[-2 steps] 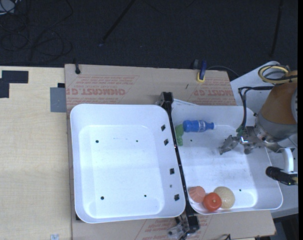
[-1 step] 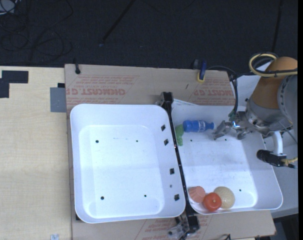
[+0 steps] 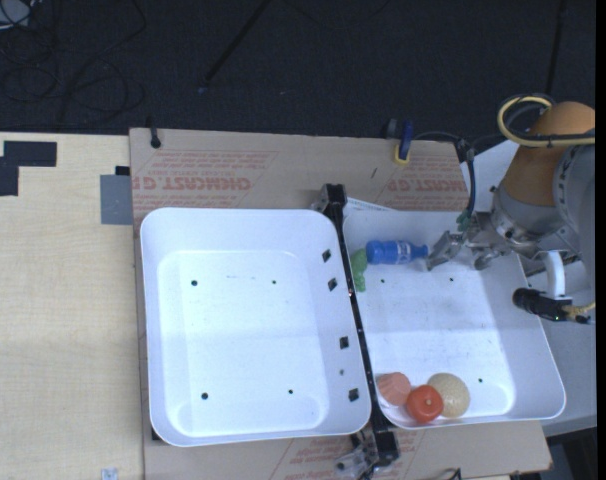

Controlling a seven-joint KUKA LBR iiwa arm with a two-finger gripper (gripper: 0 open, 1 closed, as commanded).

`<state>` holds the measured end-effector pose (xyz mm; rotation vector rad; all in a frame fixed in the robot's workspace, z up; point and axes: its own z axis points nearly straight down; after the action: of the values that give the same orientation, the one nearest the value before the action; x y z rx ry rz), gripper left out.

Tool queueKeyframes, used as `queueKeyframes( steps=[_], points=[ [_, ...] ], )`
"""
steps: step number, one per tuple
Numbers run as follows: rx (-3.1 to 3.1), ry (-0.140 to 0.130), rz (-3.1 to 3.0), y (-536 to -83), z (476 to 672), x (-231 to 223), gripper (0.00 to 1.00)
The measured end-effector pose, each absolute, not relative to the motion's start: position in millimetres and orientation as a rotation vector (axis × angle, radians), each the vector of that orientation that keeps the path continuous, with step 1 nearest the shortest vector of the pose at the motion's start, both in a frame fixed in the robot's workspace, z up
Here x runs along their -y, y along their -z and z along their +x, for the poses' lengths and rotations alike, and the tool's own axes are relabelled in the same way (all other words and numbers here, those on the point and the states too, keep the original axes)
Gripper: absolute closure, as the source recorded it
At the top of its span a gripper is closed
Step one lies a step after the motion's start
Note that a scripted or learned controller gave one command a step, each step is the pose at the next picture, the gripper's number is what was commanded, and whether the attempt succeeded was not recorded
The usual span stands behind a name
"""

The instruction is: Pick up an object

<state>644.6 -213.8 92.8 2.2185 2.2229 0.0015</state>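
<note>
Reaching in from the right, the arm (image 3: 543, 183) sets its pincer (image 3: 445, 251) low at the blue bottle's (image 3: 395, 253) right end, upper part of the right bin (image 3: 538, 368), likely lining up a grasp. Whether the pincer is parted or closed cannot be told; no hold is evident. A green piece (image 3: 358, 270) lies left of the bottle. Three round things sit at that bin's lower edge: pink (image 3: 392, 386), red (image 3: 424, 403), cream (image 3: 450, 392). The left bin (image 3: 163, 268) holds nothing.

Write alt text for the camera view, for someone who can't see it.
A grey robot arm's end effector reaches from the right toward a blue bottle at the back of the right bin. Three small round objects cluster in that bin's front corner, beside the left bin.
</note>
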Motion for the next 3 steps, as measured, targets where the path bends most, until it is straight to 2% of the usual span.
queueKeyframes(
  steps=[1,2,3],
  points=[
    [-2.225,0.004,2.224,-87,607.9,212,0.00],
    [-2.218,-0.004,2.217,-170,616.1,215,0.00],
    [-2.225,0.004,2.224,-138,594.8,212,0.00]
  ],
)
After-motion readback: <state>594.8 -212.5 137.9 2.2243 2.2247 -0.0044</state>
